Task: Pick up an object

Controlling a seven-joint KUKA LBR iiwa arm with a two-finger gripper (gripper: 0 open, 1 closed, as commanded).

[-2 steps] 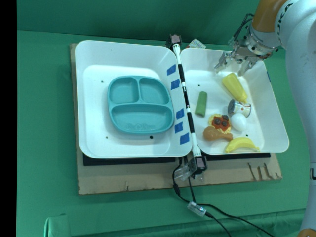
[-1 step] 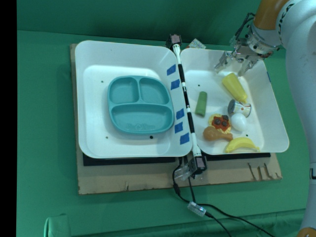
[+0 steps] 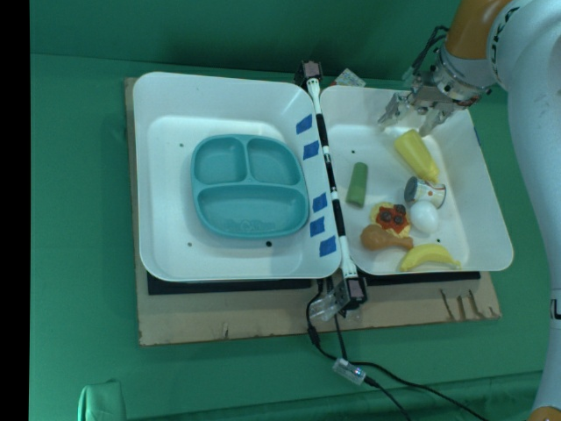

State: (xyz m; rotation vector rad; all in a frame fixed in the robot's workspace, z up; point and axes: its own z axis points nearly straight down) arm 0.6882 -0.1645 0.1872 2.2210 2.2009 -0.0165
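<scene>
Six toys crowd right bin point(image 3: 491, 235); fingers point(image 3: 408, 117) spread, empty, above yellow bottle point(image 3: 415, 154).

The arm point(image 3: 526, 103) came in from the right of the view, its grey link running up that edge and bending over at the top corner. The orange band point(image 3: 480, 7) sat at that bend, just above the wrist. From there the wrist sloped down and leftward, ending over the far part of the right bin point(image 3: 491, 235). The hand point(image 3: 410, 119) hung just inside that bin's far rim, pointing downward. Its fingers point(image 3: 391, 112) looked spread apart, with nothing between them, though the dark metal parts around them made the exact gap hard to judge.
</scene>
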